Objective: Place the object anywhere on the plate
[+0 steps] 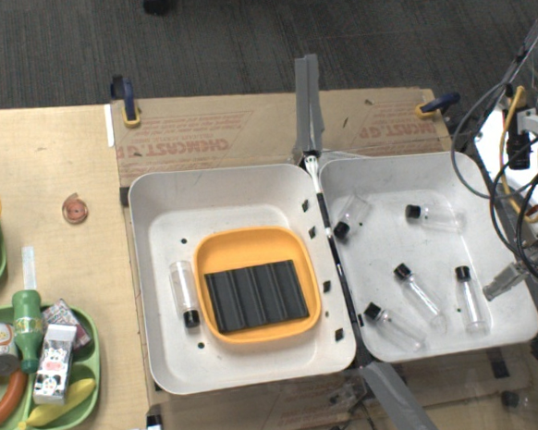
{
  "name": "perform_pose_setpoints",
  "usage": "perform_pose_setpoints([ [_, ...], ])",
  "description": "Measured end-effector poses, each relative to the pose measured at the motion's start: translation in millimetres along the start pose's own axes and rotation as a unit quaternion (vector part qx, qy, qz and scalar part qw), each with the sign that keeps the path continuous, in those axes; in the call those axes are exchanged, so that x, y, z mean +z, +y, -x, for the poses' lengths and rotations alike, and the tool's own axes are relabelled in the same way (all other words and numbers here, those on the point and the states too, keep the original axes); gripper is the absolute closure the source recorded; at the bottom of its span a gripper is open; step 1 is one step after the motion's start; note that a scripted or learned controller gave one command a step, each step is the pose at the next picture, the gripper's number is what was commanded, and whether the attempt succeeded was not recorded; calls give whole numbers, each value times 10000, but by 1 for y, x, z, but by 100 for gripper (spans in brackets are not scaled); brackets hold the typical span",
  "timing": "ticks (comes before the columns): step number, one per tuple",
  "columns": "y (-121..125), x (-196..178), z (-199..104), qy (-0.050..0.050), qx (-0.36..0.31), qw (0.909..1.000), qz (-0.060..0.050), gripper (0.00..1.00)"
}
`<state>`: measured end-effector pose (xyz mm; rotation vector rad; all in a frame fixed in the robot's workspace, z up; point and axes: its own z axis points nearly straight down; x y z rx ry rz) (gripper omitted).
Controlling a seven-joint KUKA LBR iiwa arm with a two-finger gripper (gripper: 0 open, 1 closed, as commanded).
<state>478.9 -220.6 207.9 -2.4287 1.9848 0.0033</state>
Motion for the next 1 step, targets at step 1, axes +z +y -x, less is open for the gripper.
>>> perform_pose_setpoints([
  [1,-2,3,10,-2,-1345,9909,4,0],
])
